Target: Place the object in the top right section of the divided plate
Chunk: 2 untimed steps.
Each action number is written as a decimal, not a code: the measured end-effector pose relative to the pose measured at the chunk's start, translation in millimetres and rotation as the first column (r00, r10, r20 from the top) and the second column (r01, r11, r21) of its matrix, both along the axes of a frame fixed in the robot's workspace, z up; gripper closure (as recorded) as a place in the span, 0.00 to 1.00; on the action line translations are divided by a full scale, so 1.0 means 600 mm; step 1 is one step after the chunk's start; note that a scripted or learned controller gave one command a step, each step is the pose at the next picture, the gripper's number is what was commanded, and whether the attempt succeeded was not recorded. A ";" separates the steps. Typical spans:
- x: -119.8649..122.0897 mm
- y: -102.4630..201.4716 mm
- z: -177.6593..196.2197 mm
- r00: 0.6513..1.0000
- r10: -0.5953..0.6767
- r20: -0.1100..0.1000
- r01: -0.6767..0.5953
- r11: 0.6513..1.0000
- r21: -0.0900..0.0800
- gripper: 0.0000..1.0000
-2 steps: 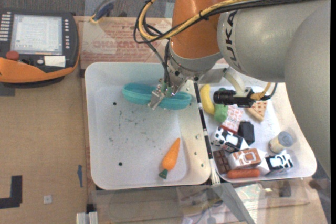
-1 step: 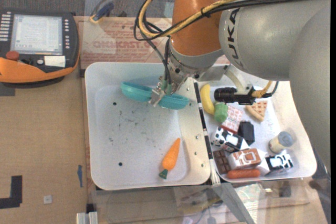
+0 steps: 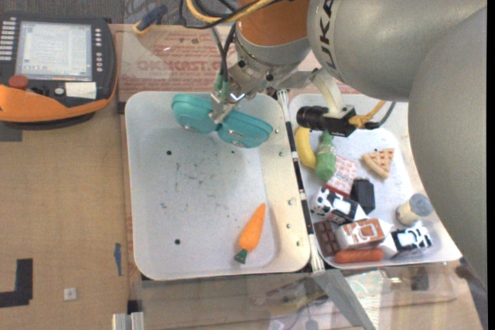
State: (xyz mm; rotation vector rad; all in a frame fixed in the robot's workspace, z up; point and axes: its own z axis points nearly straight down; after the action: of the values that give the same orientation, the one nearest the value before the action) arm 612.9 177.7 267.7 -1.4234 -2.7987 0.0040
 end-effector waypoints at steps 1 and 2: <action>0.036 0.024 -0.029 0.983 0.183 0.015 -0.183 0.983 0.006 1.00; 0.058 0.067 -0.022 0.984 0.180 0.014 -0.180 0.984 0.003 1.00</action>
State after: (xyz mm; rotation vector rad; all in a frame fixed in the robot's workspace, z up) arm 647.9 217.7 254.6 -1.1687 -2.9253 -0.0118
